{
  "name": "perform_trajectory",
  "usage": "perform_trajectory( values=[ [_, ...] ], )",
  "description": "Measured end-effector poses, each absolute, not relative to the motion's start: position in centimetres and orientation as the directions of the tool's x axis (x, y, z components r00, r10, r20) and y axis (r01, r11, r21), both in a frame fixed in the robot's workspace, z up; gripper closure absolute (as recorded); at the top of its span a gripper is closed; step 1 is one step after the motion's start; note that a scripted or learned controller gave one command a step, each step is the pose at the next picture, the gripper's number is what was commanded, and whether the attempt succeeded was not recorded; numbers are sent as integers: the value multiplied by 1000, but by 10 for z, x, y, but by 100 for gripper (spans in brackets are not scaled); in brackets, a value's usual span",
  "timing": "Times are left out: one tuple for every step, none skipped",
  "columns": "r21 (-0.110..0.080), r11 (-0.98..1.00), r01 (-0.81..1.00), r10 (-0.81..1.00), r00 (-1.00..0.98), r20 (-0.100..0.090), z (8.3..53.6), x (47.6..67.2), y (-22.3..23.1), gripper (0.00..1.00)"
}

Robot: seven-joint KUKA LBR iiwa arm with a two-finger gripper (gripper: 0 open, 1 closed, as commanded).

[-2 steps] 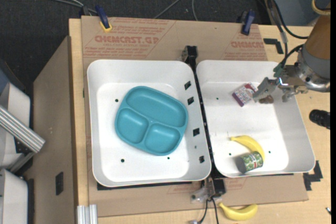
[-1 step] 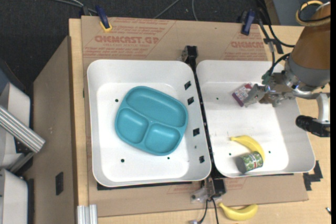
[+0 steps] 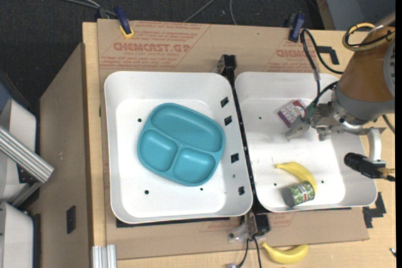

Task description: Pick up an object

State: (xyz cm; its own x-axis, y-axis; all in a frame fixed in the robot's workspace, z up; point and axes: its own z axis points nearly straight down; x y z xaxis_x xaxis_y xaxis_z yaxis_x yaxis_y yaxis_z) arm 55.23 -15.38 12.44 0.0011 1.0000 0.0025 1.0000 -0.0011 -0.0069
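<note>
The right bin holds a small purple and white packet near its middle back. A yellow banana and a green-labelled can lying on its side rest at the front. My gripper hangs low over the right bin, just right of the packet and behind the banana. Its two fingers are spread open, with bare bin floor between them. A teal divided plate lies in the left bin.
The grey arm with its orange band reaches in over the right bin's right rim. A black divider runs between the bins. A second banana lies outside, by the bench's front edge. Cables cross the back.
</note>
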Motion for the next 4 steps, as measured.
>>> perform_trajectory(
  values=[
    [1, -1, 1000, 1000, 1, 2, 139, 554, -153, 100],
    [4, -1, 1000, 1000, 1, -1, 186, 552, -161, 100],
    [7, 2, 1000, 1000, -2, -2, 240, 554, -161, 100],
    [-1, 6, 1000, 1000, -6, 4, 248, 542, -109, 100]
  ],
)
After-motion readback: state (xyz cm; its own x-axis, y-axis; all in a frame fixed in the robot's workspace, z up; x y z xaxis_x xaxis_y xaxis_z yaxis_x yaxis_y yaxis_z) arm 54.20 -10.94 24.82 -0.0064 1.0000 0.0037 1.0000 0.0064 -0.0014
